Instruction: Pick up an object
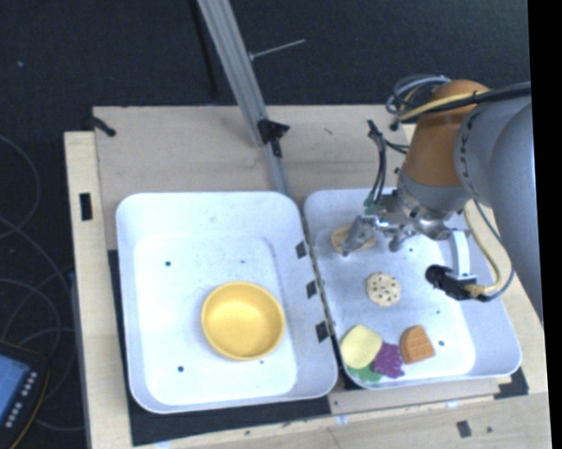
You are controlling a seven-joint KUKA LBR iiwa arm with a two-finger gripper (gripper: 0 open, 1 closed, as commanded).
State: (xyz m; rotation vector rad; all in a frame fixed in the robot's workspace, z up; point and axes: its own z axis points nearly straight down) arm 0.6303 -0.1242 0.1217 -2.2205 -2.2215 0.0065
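While the yellow, purple and brown toys [386,351] crowd the right bin's [490,349] near edge and a cookie [383,289] lies mid-bin, the gripper [368,231] hangs low at the far end beside a tan piece [341,237]. Its grip can't be told from this view. Judged so, the reach is on; next comes closing squarely on that piece, then lifting.

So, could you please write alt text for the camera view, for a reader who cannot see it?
A grey robot arm's gripper hangs low over the right white bin, beside a small tan object at its far left. Nearer lie a round cookie, a yellow piece, purple grapes and an orange-brown piece. The left bin holds a yellow bowl.
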